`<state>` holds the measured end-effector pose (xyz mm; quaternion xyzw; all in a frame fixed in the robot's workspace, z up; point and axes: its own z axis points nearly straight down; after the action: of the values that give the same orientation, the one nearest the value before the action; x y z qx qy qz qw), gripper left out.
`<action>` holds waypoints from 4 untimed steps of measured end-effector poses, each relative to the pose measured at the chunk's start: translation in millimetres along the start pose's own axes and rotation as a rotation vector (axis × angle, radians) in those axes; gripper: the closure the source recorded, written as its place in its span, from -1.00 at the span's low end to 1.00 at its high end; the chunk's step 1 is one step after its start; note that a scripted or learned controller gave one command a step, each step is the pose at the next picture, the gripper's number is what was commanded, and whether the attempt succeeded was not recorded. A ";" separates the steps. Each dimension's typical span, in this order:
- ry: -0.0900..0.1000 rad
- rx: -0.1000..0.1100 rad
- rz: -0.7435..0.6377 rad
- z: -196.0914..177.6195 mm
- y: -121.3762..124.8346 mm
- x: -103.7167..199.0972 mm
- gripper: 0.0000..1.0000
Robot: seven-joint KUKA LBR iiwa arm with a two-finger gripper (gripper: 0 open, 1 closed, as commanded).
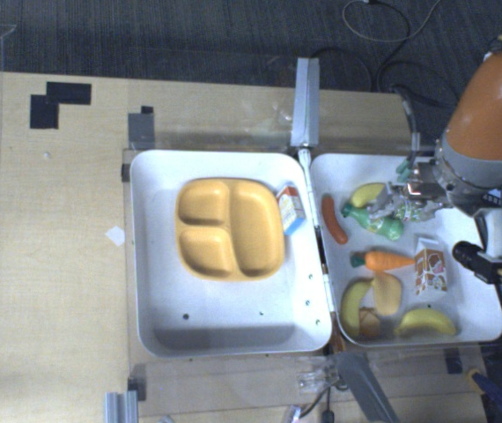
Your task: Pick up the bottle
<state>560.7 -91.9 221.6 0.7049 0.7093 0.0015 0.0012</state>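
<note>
In the right bin (489, 324), a green, bottle-like object (381, 224) lies on its side near the upper middle, partly under the gripper. My gripper (407, 197) hangs low over its right end, just right of a small yellow banana (367, 194). The metal parts of the gripper blur into the green object, and I cannot make out whether they touch. The grey arm with its orange band (493, 104) reaches in from the right.
The right bin also holds a red sausage (334, 218), a carrot (390, 260), a printed packet (431, 271), two bananas (425, 323) and a brownish piece (387, 294). The left bin (154, 263) bears a yellow divided plate (230, 227) and a small carton (291, 208).
</note>
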 end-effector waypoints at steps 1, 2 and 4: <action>-0.005 -0.015 -0.021 97.1 25.4 -15.6 -1.00; -0.005 -0.021 -0.021 85.1 27.4 -15.7 1.00; -0.002 -0.007 -0.013 133.1 41.2 -74.9 -1.00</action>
<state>602.9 -166.5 88.6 0.7004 0.7138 0.0031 0.0045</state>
